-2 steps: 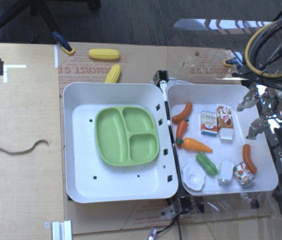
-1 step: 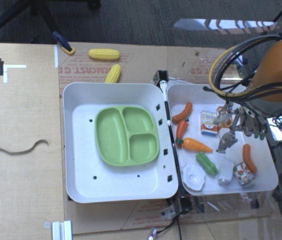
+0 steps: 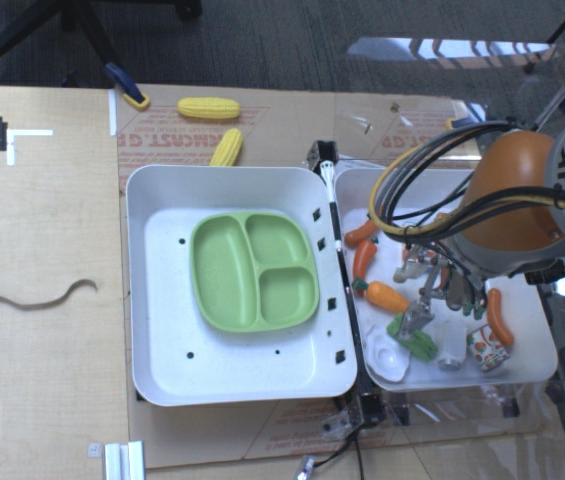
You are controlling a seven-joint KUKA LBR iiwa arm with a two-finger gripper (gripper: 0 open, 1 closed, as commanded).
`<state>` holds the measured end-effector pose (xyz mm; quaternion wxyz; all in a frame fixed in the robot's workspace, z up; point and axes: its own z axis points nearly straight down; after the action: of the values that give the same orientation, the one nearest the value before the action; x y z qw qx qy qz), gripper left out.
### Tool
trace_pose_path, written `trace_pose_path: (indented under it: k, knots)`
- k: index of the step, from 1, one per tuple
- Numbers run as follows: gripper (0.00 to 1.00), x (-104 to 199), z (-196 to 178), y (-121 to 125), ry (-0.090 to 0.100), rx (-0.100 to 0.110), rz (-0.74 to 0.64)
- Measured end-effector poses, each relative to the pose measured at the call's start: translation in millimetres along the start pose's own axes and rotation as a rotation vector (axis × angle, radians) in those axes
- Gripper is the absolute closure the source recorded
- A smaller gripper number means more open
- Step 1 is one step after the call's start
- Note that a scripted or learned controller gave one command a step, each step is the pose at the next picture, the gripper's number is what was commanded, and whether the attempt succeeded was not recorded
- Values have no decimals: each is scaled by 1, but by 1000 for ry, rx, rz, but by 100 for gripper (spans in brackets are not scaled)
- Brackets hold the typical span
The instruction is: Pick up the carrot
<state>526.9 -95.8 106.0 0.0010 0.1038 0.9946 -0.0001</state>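
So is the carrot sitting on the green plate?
No, the carrot lies in the right bin, while the green plate sits in the left bin.

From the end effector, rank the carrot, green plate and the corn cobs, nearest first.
1. Carrot, just left of the end effector, right bin.
2. Green plate, left bin.
3. Corn cobs, on the bench beyond the bins; too close together to rank.

Single fixed camera above bench point(image 3: 42, 218), slanted down, seemingly mid-distance.
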Motion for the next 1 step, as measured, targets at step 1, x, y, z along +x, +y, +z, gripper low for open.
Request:
trace_pose_path:
  k: [1]
  knots:
    - [0, 7, 14, 0, 1, 1, 273]
